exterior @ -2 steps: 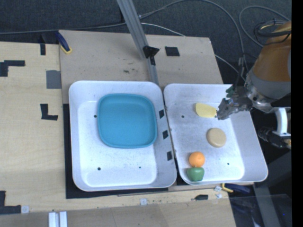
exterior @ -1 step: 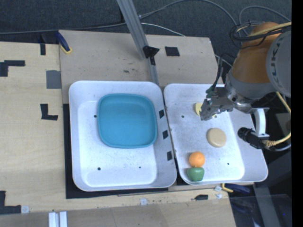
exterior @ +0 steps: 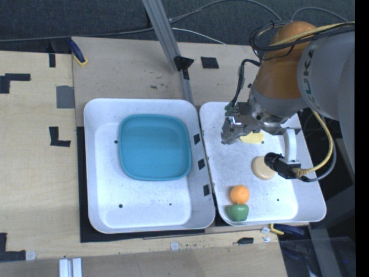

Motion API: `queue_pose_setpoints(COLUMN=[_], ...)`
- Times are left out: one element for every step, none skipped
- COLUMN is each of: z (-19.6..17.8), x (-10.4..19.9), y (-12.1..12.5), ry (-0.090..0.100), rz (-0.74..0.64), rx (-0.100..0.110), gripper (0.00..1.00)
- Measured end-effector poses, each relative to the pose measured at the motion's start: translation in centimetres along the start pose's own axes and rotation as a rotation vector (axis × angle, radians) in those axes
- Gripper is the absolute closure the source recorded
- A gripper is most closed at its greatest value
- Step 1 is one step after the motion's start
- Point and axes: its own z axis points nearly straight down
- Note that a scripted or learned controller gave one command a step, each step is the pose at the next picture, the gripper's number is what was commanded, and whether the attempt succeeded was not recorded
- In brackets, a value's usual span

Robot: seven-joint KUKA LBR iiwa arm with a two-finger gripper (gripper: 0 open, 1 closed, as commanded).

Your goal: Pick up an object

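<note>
Fingers (exterior: 230, 133) (blurred), one plate (exterior: 154, 146), two bins (exterior: 98, 172)

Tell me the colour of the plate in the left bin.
Light blue; the plate shows in the camera view.

Two bins side by side on the bench (exterior: 40, 172). In the left bin (exterior: 95, 154): square plate (exterior: 154, 146), nearer the far edge. In the right bin (exterior: 308, 203): gripper (exterior: 232, 133) near the far-left corner, flat piece (exterior: 252, 137) just right of it; round block (exterior: 262, 167) toward centre; ball (exterior: 239, 194) at the near edge, touching rounded fruit (exterior: 237, 212) just before it.
</note>
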Motion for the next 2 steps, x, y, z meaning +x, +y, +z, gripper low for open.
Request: queue_pose_setpoints(z=[0.7,0.9], x=[5.2,9.4], y=[1.2,2.6], ry=[0.000,-0.001], rz=[0.000,0.001], rx=[0.001,0.001], gripper=[1.00,1.00])
